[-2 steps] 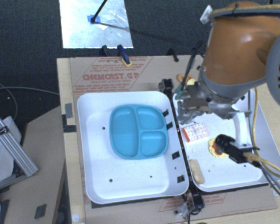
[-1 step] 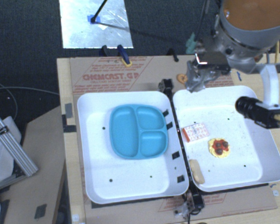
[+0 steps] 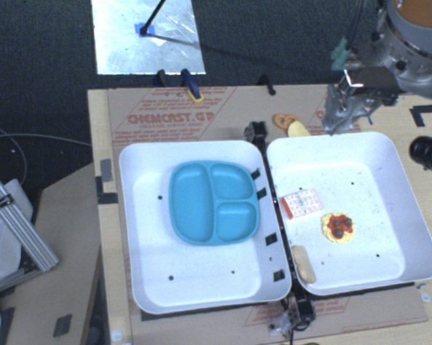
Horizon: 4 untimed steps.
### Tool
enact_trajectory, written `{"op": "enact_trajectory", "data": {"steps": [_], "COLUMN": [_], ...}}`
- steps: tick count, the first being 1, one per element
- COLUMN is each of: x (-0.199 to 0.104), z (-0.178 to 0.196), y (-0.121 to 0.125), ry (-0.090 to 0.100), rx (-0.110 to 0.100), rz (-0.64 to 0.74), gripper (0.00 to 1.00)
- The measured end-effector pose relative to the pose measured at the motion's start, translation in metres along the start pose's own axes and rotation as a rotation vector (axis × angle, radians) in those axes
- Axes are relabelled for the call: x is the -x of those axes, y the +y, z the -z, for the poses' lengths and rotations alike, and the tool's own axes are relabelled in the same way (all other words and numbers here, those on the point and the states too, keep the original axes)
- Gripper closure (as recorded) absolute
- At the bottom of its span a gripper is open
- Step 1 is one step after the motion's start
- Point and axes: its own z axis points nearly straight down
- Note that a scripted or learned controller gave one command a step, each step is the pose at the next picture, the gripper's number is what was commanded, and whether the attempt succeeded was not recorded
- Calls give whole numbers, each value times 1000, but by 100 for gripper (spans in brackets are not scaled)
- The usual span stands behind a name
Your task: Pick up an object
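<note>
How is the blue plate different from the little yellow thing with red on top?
The blue plate is big, one colour, and split into three sections; the yellow toy is small, with red blobs on it. The plate lies in the left bin, the toy in the right bin. Both lie flat on a white bin floor.

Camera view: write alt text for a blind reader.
The gripper hangs above the right bin's far rim, holding nothing. That bin holds a patterned card, toy pizza and tan bread stick; the left bin holds a blue divided tray.

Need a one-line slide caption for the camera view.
Gripper hovers past the right bin's far rim; a blue divided plate sits in the left bin.
</note>
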Motion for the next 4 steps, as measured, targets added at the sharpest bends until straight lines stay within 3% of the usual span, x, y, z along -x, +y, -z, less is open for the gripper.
{"op": "enact_trajectory", "data": {"steps": [1,2,3,4], "x": [-101,-145,-169,-167], "z": [-25,-159,-139,-246], "y": [-2,0,-2,-4], "ry": [1,-4,2,-5], "rx": [-8,-17,-4,-15], "rz": [16,10,9,3], "gripper": [0,0,0,0]}}
